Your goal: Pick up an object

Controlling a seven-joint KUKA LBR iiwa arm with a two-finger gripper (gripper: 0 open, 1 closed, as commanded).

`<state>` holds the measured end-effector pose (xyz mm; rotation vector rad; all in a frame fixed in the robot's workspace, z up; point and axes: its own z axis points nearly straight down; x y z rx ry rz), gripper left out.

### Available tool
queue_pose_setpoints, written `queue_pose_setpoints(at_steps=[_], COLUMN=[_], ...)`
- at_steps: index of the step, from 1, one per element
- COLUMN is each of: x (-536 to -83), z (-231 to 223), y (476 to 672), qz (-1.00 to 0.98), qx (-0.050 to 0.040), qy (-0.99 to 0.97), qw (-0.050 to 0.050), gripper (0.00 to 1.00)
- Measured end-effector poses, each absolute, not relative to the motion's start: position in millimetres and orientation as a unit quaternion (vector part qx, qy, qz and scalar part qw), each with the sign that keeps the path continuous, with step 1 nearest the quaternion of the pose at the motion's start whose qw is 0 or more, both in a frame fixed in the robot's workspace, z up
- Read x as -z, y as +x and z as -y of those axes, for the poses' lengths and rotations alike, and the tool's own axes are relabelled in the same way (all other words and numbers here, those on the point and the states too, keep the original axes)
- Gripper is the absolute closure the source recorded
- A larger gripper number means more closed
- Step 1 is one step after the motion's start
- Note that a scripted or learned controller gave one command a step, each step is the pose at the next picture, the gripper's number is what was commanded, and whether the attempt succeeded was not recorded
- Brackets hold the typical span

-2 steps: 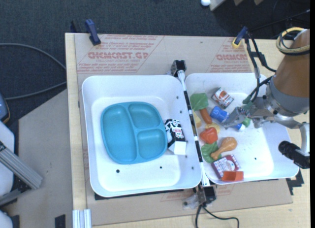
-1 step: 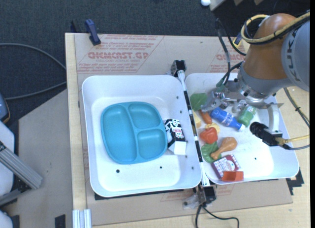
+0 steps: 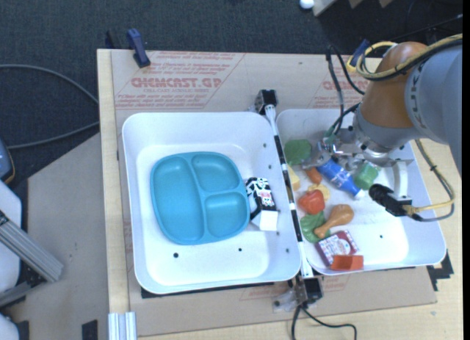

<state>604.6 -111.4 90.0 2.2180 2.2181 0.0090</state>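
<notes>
- In the right bin (image 3: 429, 247), a blue bottle-like item (image 3: 340, 175) lies at a slant, directly under the hand (image 3: 351, 156), at or touching its tip.
- Whether the hand is open, closed, or gripping cannot be told; the wrist hides its tip.
- Just beside the blue item: green piece (image 3: 366, 176) to its right, green lump (image 3: 297, 150) to its left.
- Nearer the camera: red tomato-like toy (image 3: 312, 202), drumstick (image 3: 334, 218), red packet (image 3: 339, 247).
- Left bin (image 3: 139, 136) holds a blue divided tray (image 3: 200, 196) and a black-and-white toy (image 3: 260, 196).
</notes>
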Motion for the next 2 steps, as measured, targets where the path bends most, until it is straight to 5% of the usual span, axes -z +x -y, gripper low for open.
queue_pose_setpoints(at_steps=[1, 2], x=[-100.9, -185.3], z=[110.6, 57.9], y=[606.3, 635.2], qz=[-0.707, -0.708], qx=[-0.0052, -0.0007], qy=[0.707, 0.707], qw=[0.004, 0.001], gripper=[1.00, 1.00])
